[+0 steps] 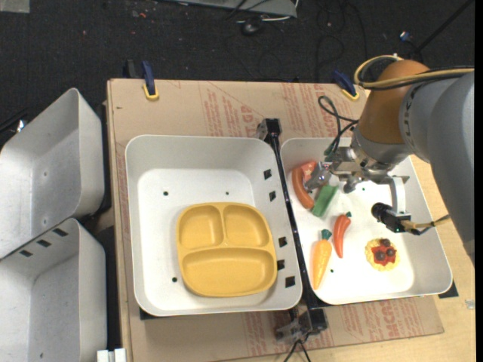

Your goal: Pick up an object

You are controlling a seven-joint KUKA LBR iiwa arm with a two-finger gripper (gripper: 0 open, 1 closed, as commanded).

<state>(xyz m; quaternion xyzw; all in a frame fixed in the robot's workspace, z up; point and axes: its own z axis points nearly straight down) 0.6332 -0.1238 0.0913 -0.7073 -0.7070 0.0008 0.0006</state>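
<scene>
We are hovering the hand (pixel 332 178) over the green plastic toy vegetable (pixel 325 200) in the right white bin (pixel 430 274). We cannot tell its state. Nothing is lifted yet.

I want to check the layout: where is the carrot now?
The carrot lies in the right bin, near its left wall, just left of the red chili pepper.

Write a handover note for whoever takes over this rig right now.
Gripper: low in the right bin, over the green toy and the red-orange piece; nothing visibly lifted.
Also in the right bin: carrot, red chili, small tart with dark berries, all lying loose.
Left bin: yellow divided plate.
Done: arm is at the pile.
Left: grasp one object and lift it clear.
</scene>
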